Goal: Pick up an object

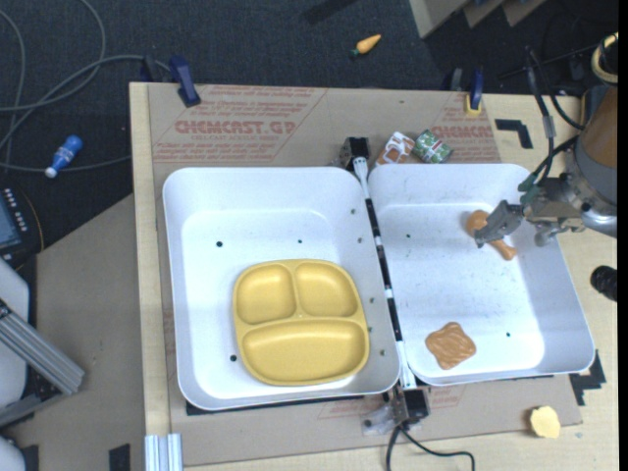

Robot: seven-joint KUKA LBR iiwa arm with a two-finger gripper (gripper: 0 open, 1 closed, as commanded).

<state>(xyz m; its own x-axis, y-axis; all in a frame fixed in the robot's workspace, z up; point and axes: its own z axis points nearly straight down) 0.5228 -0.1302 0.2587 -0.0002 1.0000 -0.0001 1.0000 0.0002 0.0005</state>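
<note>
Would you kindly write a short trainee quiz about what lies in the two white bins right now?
1. True or false: the yellow divided plastic plate lies in the left white bin.
2. Which bin holds the flat brown cookie-shaped piece?
3. What is the gripper nearest? A) the plate B) the small orange object C) the brown piece

Key: 1 true; 2 the right white bin; 3 B.

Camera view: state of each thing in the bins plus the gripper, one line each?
yellow divided plate: upright, flat in left bin, compartments bare.
brown flat piece: lying flat, right bin, near front edge.
orange piece: right bin, at the gripper's tip.
gripper: low over right bin.
</note>
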